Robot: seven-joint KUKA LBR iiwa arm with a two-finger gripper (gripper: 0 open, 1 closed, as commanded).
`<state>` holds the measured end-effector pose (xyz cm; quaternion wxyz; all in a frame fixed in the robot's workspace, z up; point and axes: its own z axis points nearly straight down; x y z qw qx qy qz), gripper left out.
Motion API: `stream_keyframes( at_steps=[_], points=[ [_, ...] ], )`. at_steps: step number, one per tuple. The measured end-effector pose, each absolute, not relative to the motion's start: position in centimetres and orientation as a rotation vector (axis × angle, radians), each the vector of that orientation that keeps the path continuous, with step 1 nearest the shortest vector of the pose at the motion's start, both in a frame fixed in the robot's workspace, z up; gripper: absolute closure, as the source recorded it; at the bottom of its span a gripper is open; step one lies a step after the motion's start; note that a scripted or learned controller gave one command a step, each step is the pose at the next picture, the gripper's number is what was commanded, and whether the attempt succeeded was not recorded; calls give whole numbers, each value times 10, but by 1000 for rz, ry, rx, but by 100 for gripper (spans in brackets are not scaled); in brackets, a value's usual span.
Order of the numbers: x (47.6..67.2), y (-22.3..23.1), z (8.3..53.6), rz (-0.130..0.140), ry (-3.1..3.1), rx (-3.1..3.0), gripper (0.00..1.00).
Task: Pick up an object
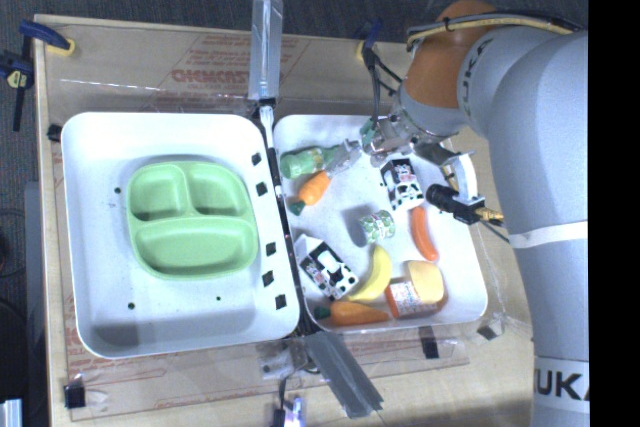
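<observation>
While the gripper (373, 139) sits low by the right bin's (478, 280) far rim, I cannot tell whether it is open or closed. Nearest lie the green bottle (305, 160) and the black-and-white toy (402, 183). This looks like the approach step, and the next move needs a descent squarely over one.

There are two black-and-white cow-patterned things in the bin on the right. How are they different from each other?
The upper cow-patterned piece lies near the bin's far side, close to the arm's wrist, with open white floor beside it. The lower cow-patterned piece lies near the front, crowded against the banana and an orange carrot-like toy. The lower one looks a bit larger and lies more slanted. Both share the black-and-white patches and rest in the right bin.
</observation>
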<state>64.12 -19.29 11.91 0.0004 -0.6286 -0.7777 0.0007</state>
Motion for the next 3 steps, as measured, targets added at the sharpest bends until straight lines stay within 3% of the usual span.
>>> stream_keyframes(
  at_steps=[1, 2, 3],
  points=[
    [606, -195, 191, 3, -2588, -1778, 0],
    [578, -211, 194, 3, -2598, -1759, 0],
    [627, -210, 164, 4, -2574, -1796, 0]
  ],
)
